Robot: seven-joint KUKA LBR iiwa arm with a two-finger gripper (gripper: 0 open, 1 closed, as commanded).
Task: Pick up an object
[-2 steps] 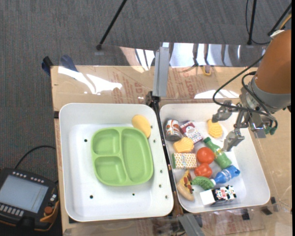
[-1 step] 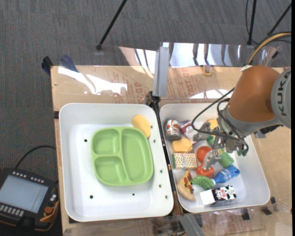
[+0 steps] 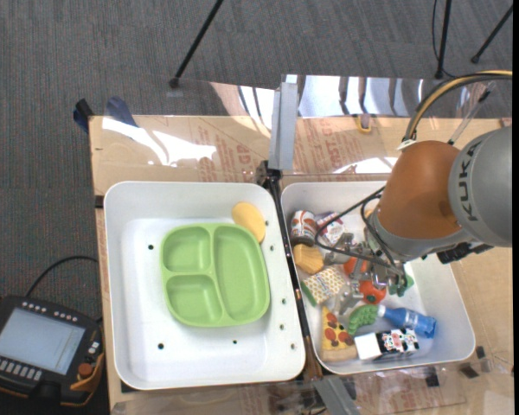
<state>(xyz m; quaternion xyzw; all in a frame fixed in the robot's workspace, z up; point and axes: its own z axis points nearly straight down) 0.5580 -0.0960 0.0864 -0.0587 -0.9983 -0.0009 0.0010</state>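
Arm: highest item and nearest the camera, reaching in over the right bin. Its orange band hangs above that bin's middle. The grey casing carries the word "KUKA" in dark letters, legible.

Gripper: lowered into the pile of small objects at the centre of the right bin. Cables and the wrist mask its working end, so it cannot be told whether it is apart, together, or clamped on anything. No object can be confirmed as held.

Task items: all candidates lie in the right bin, crowded and overlapping, which suggests they were tipped in loose. Just beside the gripper sit a red-orange piece and a pale waffle-patterned piece. Toward the bin's near edge lie a green toy, a blue bottle, a flat slice with red spots, and a white carton printed with black patches; its print is too small to read. Near the far left corner stands a small can with a red and white label, wording illegible.

Left bin: holds a green divided plate lying flat at the centre and a yellow rounded object against the far right corner. Well apart from the gripper; judged not the present target.

Bench: brown board with red lettering, seen reversed and glare-struck, not readable.

Floor, off the bench's near left corner: a handheld control unit with a grey screen
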